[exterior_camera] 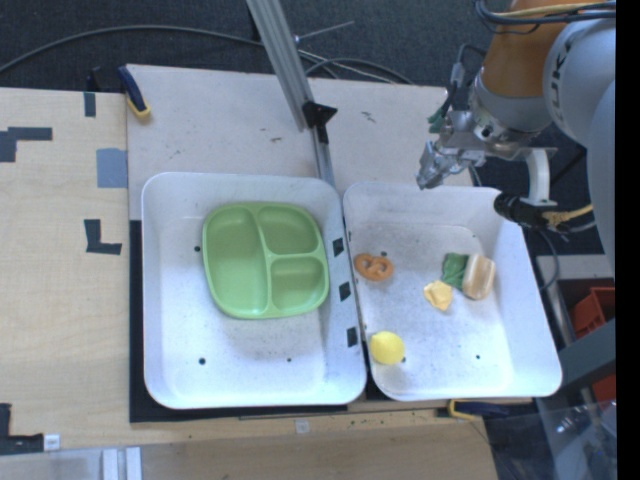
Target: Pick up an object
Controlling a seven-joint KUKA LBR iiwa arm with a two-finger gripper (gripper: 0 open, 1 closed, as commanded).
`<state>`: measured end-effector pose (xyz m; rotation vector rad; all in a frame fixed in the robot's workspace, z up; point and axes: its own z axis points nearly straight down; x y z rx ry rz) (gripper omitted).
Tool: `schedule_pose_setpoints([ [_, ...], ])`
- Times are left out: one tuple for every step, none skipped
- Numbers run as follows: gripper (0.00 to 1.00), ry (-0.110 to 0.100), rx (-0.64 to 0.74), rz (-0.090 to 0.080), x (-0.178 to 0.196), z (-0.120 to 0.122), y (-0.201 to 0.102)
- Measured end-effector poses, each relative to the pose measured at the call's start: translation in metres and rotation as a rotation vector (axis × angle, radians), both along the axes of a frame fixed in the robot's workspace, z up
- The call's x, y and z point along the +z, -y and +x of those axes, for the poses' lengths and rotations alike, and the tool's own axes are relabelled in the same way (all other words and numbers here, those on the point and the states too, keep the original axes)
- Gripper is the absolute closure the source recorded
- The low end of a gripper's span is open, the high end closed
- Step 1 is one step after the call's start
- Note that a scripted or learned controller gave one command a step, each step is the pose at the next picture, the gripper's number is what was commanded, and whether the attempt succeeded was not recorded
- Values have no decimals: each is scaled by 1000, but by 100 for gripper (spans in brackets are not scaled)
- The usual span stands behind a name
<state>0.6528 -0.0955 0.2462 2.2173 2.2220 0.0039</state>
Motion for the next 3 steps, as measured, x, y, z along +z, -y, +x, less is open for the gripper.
schedule_pose_setpoints([
  [100, -4, 4, 2, 5, -12, -51],
  [100, -7, 5, 1, -7, -9, -109],
  [100, -6, 5, 2, -2, -22, -164],
])
